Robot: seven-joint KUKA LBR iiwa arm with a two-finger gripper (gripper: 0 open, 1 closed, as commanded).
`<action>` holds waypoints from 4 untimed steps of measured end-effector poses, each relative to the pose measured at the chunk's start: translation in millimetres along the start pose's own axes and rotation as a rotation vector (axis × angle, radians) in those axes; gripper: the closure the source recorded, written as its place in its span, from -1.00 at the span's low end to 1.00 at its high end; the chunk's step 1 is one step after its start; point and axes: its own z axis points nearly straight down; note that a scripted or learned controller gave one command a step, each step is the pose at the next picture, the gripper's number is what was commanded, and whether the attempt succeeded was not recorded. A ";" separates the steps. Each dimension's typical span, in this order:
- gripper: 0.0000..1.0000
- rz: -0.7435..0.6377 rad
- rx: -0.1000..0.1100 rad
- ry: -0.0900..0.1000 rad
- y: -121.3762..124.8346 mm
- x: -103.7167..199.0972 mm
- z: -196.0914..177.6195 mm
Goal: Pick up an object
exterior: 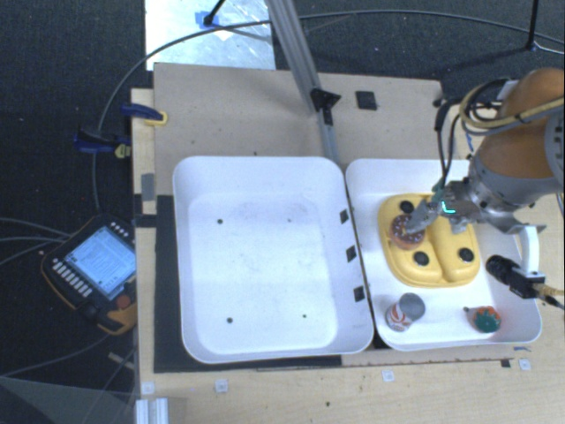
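In the right bin (530, 325) lies a large yellow toy (437, 259) with black dots. A small brown, speckled round object (407, 229) rests on the toy's upper left part. My gripper (430, 216) hangs low over the toy's top and points left, its tip right at the brown object. A small grey and red cup-like piece (406, 311) sits near the bin's front left corner. A green and orange piece (484, 320) lies near the front right.
The left bin (190, 237) adjoins the right one, their shared rims carrying black clips (350, 253). A metal pole (296, 42) slants over the bench's back. A teach pendant (93, 268) lies off the bench to the left.
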 end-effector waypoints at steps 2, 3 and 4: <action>-1.00 0.000 0.000 -0.001 10.3 3.2 47.3; -1.00 0.001 -0.010 0.003 22.6 -0.9 95.0; -1.00 -0.001 -0.018 0.002 29.7 0.3 97.9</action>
